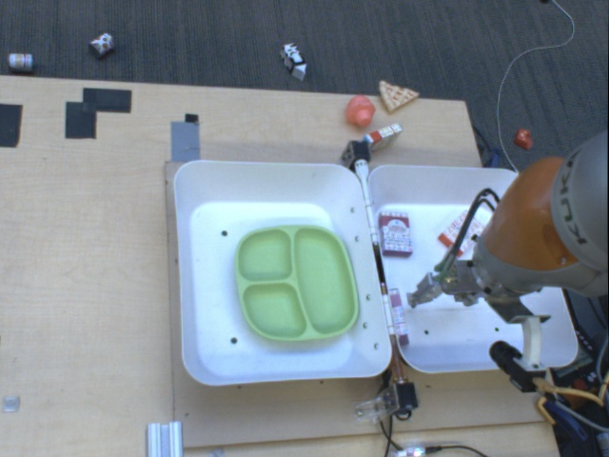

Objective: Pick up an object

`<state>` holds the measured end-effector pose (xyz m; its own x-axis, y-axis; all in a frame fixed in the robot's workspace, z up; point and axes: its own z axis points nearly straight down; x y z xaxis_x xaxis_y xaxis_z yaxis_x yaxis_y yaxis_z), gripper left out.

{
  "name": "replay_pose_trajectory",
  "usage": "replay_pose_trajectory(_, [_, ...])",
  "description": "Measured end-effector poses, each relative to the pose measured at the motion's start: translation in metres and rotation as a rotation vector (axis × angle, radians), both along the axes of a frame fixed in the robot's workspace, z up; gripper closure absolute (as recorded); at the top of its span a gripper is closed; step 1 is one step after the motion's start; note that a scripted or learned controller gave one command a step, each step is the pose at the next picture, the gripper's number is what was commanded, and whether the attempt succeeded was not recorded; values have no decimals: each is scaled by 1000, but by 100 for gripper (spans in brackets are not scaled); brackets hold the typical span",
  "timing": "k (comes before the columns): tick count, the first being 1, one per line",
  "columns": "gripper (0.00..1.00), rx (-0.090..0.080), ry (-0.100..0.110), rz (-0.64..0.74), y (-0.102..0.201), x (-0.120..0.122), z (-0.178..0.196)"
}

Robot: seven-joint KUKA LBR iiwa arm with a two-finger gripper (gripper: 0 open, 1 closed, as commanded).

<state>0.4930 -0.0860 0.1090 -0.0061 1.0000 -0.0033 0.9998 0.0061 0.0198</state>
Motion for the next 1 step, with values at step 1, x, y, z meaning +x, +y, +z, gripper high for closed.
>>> replay_pose_trajectory(1, [0,3,13,-5,-1,-4,-22])
